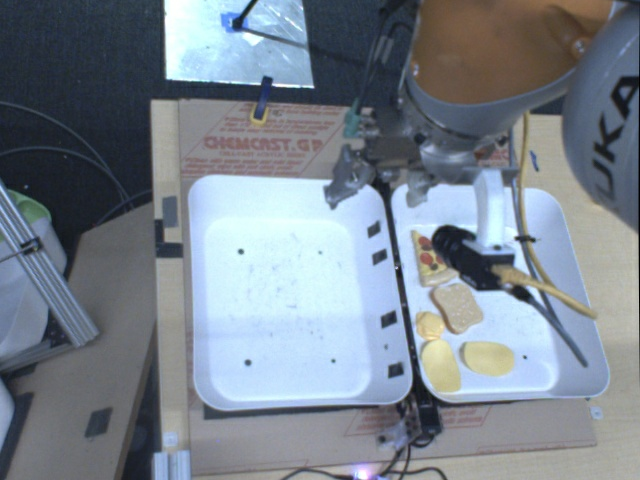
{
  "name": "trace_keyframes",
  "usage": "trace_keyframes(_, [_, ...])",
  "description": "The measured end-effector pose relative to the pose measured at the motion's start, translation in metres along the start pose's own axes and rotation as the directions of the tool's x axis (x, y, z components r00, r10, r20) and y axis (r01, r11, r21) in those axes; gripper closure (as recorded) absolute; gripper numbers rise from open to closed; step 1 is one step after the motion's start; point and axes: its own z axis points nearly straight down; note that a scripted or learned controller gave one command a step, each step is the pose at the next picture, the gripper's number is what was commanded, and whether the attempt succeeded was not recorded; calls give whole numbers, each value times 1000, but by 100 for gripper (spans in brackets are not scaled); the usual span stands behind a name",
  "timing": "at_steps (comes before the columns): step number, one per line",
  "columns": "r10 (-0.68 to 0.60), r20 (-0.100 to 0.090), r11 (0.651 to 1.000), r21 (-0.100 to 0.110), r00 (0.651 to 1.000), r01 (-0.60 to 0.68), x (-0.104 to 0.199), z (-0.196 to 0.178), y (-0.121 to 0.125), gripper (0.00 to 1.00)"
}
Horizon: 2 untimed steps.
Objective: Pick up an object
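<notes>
claw [378, 181] hangs over the divider at the bins' far edge; spread or pressed together cannot be told, nothing seen in it. arm [500, 38] reaches in above. toy foods cluster along the right bin [570, 298] left wall: bread slice [458, 306] likely light, stiff, best pinched across its edges.

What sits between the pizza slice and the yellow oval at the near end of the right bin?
In the camera view, a toast slice lies between the pizza slice and the yellow oval, with bare white bin floor on both sides of it.
</notes>
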Motion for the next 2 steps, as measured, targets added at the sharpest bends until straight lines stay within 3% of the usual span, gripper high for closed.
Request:
trace_keyframes(1, [11,3,1000,-7,1000,-11,-29,-81,69,0])
trace_keyframes(2, [-4,-1,1000,5,1000,4,70,-93,62,0])
